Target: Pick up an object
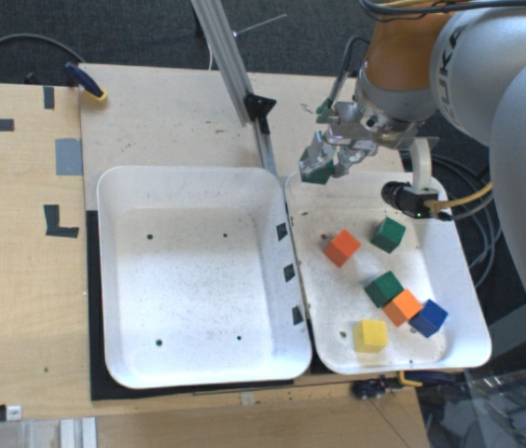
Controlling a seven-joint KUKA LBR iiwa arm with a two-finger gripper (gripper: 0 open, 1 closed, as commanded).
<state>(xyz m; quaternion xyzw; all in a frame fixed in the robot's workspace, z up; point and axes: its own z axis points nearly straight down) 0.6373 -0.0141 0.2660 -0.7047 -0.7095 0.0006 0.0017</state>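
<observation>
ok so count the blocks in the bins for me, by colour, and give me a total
Orange blocks: 2, one at the upper left of the group, one beside the blue
Green blocks: 2, one at the upper right, one in the middle
Yellow block: 1
Blue block: 1
Total: 6, all in the right bin

The left bin (193, 278) offers a wide bare floor, open from above on every side. In the right bin (468, 334), six blocks crowd the middle and near end: an orange block (342, 247) and green block (389, 234) stand apart with room around each, while another green (382, 288), orange (403, 306) and blue block (429, 317) sit packed together, the yellow block (370, 335) just beside them. A slanted metal rail (235, 63) crosses above the bins' shared wall at the far end.
</observation>
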